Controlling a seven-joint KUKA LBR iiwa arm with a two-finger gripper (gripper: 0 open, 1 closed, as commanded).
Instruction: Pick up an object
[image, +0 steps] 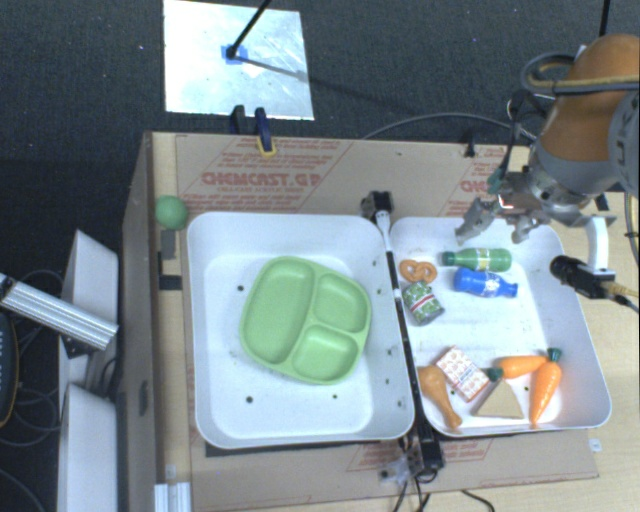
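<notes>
- The right bin (575, 330) was crowded along its near rim, with bare white floor left through the middle and toward the far right wall.
- The left bin (215, 330) held a green divided tray (305, 318), with open floor all round it.
- The pincer (497, 226) hung over the right bin's far edge, its two fingers spread apart with nothing between them.
- A green bottle (478, 259) lay on its side just below the fingertips, a blue bottle (485, 284) close beside it.
- A pretzel (417, 270) and small can (423, 303) sat near the divider; two carrots (534, 378) lay at the near corner.
- The surface (300, 170) was brown board on dark carpet (70, 100).
</notes>
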